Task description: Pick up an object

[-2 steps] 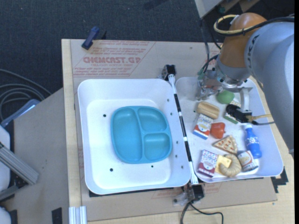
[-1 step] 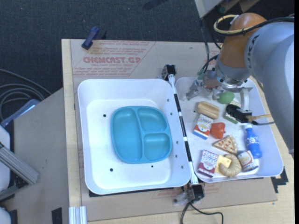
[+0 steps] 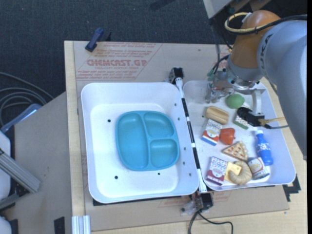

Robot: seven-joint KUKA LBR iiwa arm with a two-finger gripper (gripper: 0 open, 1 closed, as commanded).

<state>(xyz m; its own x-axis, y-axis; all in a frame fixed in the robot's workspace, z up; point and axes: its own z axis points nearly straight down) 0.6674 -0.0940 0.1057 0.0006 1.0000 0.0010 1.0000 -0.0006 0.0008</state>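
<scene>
- Up at the right bin's (image 3: 288,165) far end: green ball (image 3: 235,101), just right of the gripper (image 3: 215,95).
- Gripper points down over the bin floor; can't tell whether it is spread or closed, or whether it touches the ball.
- Tan roll (image 3: 217,114) lies just on the near side of the gripper, apart from the ball.
- Below the roll: red-white carton (image 3: 211,132), with a red lump (image 3: 226,136) touching its right side.
- Waffle wedge (image 3: 236,150) near the lump; blue bottle (image 3: 263,147) lies to its right along the bin's right side.
- Near end of the bin: red packet (image 3: 217,170), yellow block (image 3: 234,169), bagel (image 3: 241,176) and small jar (image 3: 257,167), crowded together.
- Left bin (image 3: 88,106) touches the right bin along a shared edge; it holds a blue divided plate (image 3: 146,139), flat, about centre.
- Both bins sit on a brown board (image 3: 117,60) with red print at its far end.
- Blue clip (image 3: 94,39) on the board's far left corner.
- Dark carpet (image 3: 39,23) beyond; grey cables (image 3: 14,101) at left.
</scene>
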